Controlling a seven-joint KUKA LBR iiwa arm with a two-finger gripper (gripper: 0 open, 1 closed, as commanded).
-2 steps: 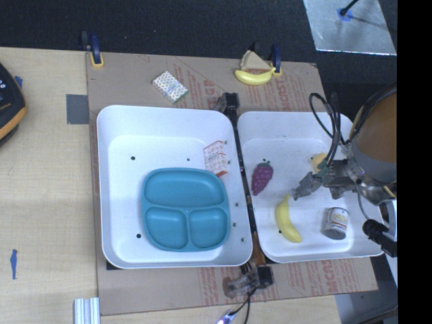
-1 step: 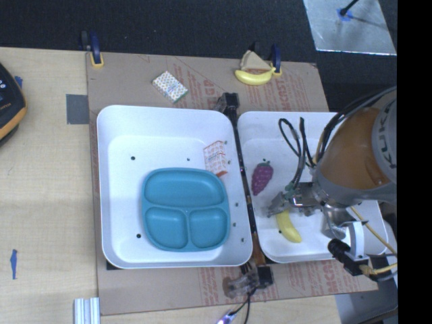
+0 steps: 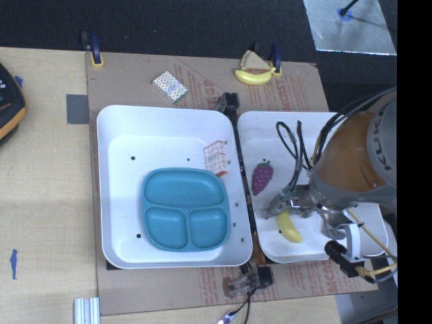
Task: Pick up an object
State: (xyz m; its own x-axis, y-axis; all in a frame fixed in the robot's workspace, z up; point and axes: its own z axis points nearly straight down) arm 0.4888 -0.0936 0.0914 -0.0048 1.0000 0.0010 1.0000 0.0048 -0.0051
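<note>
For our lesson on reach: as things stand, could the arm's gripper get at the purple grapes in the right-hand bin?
Probably yes. The purple grapes lie in the open on the floor of the right bin, with nothing on top of them. The gripper hangs in the same bin, beside the yellow banana, close to the grapes.

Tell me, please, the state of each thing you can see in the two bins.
Blue divided plate: flat, upright, in left bin.
Red-and-white packet: lying beside the plate's far edge.
Purple grapes: lying loose in right bin.
Yellow banana: lying on the bin floor under the claw.
</note>
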